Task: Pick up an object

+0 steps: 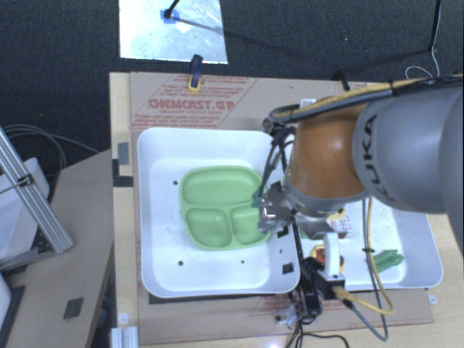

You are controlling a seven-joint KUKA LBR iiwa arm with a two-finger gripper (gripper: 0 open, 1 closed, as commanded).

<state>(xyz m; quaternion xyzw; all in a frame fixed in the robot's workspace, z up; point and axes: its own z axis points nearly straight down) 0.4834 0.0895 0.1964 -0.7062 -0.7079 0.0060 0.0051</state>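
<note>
The likeliest thing for me to lift is the green divided plate [217, 209], lying flat in the left bin [163, 270], a little toward its right side and clear of the walls. It has three shallow compartments and a raised rim. My wrist [326, 158] hangs over the seam between the two bins, and what sits under it comes down at the plate's right edge. From this view my own bulk covers the jaws, so I cannot tell whether they are open or closed, or whether they have anything between them.

My judgement is that the rim is the only real purchase here. A flat, wide plate gives nothing to pinch from above, so I should straddle the right rim, one side inside the compartment and one outside, and close squarely across it. If I come in skewed, I expect the plate to skate across the smooth white floor or tip up on one edge. I would lift slowly and straight, since a rim grip leaves the plate hanging and free to swing.

The right bin [428, 267] holds a small green piece [386, 259] and other bits I cannot make out, well apart from the plate. Both bins rest on the desk [120, 230].
</note>
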